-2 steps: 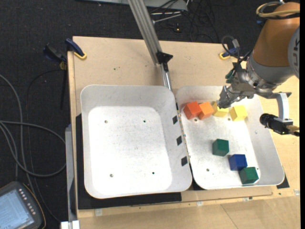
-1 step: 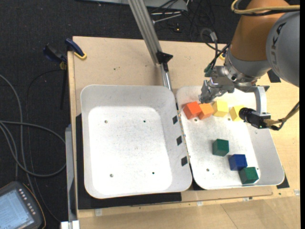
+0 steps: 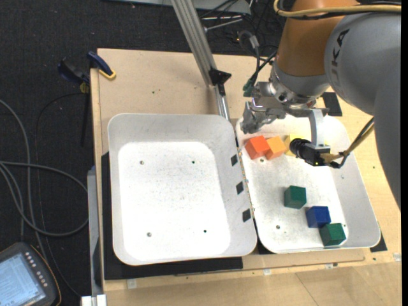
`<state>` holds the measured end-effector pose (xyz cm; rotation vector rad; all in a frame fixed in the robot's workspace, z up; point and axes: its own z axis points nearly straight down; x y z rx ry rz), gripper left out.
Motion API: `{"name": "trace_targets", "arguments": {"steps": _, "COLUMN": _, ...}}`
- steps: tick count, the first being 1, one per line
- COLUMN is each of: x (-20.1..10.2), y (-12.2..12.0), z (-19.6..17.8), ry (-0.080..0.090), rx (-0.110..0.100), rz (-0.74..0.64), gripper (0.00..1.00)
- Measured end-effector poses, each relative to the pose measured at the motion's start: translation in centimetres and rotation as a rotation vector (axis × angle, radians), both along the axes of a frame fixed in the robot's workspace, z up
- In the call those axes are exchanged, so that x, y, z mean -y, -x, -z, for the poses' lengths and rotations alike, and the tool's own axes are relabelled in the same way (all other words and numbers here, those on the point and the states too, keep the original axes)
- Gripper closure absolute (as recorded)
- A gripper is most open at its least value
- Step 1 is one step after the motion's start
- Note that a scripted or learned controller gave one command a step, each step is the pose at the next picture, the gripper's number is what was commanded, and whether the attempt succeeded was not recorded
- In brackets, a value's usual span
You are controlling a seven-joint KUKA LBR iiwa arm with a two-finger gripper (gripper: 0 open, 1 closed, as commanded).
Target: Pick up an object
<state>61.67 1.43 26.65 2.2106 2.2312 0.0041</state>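
In the right bin, an orange block and a lighter orange block lie side by side near the far left corner. Nearer the front are a green cube, a blue cube and a second green cube. My gripper hangs just above and behind the orange block, at the bin's far left edge. The wrist hides the bin's far end.
The left bin sits beside the right one, with a raised divide between them. A metal pole slants across the back of the bench. A black fitting with cables hangs from the wrist over the right bin.
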Motion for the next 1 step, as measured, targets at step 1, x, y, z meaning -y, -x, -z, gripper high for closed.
{"name": "trace_targets", "arguments": {"steps": 1, "x": -5.62, "y": -1.94, "z": 0.84, "ry": 0.0, "rx": 0.0, "rz": 0.001, "gripper": 1.0}}
